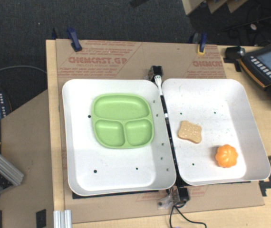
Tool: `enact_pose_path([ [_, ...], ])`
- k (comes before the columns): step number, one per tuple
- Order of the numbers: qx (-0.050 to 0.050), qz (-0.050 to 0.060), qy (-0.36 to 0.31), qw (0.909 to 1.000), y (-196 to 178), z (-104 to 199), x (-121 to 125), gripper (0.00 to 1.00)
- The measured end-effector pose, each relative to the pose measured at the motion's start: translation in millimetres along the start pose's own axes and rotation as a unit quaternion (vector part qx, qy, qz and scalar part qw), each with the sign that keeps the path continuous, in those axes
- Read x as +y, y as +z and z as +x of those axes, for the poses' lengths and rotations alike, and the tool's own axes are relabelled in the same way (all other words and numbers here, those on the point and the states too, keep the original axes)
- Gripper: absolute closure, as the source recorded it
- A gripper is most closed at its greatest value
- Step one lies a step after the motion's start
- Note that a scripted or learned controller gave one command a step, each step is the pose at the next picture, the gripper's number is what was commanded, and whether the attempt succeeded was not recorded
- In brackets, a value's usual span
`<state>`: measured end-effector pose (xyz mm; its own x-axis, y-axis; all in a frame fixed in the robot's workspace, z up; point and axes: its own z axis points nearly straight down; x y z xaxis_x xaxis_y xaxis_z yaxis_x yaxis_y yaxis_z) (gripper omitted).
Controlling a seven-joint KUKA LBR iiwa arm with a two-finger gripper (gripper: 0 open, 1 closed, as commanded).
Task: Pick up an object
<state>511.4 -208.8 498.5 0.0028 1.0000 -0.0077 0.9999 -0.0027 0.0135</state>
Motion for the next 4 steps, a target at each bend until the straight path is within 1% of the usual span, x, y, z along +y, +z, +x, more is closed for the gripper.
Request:
enact_pose_path([
  [1, 0.006, 0.012, -0.001, 0.9999, 92.7, 26.3, -35.2, 1.0],
  [2, 0.0, 0.002, 0.0, 1.0, 30.2, -17.5, -15.9, 1.0],
  [3, 0.006, 0.012, -0.001, 0.9999, 130.2, 2.5, -35.1, 1.0],
  [4, -0.001, -0.004, -0.002, 1.0, -47.6, -16.9, -31.3, 1.0],
])
